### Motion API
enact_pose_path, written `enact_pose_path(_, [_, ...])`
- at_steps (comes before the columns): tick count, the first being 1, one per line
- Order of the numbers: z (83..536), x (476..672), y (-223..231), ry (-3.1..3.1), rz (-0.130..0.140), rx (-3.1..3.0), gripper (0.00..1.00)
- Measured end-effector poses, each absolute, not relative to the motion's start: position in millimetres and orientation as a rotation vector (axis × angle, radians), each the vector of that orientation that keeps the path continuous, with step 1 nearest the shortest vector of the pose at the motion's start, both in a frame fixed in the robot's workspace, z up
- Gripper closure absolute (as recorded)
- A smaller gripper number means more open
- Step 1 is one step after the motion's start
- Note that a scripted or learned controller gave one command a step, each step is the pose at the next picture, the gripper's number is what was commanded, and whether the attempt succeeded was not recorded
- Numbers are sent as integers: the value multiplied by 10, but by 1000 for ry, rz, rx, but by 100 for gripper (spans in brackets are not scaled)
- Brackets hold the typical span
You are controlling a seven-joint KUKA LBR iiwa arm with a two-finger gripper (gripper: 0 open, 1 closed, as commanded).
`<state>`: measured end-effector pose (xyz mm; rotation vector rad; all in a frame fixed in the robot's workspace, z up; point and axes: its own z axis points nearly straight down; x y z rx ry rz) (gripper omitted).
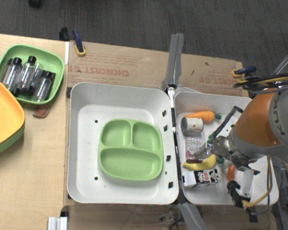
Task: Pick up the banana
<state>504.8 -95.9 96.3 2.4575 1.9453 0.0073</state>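
At the far left, a stack of yellow plates (1,119) lay on the bench, cut off by the left edge. Beside it stood a green tray (55,69) with several small bottles (27,79) with black caps lying inside. Just below this tray a small brown thing (40,111) lay on the bench; it was too small to name.

The left bin (78,181) held one green divided plate (131,151) with three compartments, and nothing lay in any of them.

A grey bar (174,59) ran down to the place where the two bins met.

The right bin (185,98) held several things close together. A carrot (201,115) lay near the top, and just below it a white cup (192,124) lay on its side. Under the cup there was a pale packet (194,146) with print that was too blurred to read. The banana (200,164) lay in the lower middle of this bin, just above a small black and white box (202,177). A red thing (231,171) was partly hidden by the arm.

The gripper (212,152) was low in the right bin, directly at the right end of the banana. Whether its fingers were spread or pressed together I could not tell, and also not whether they touched the banana. The arm (256,124) covered the right part of the bin, and its wrist was dark and hard to make out. A cable (259,197) hung below it.
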Motion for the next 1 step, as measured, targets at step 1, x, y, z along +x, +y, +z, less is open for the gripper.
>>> enact_pose_path(1, [1061, 5059, -953, 1943, 12, 2460, 100])
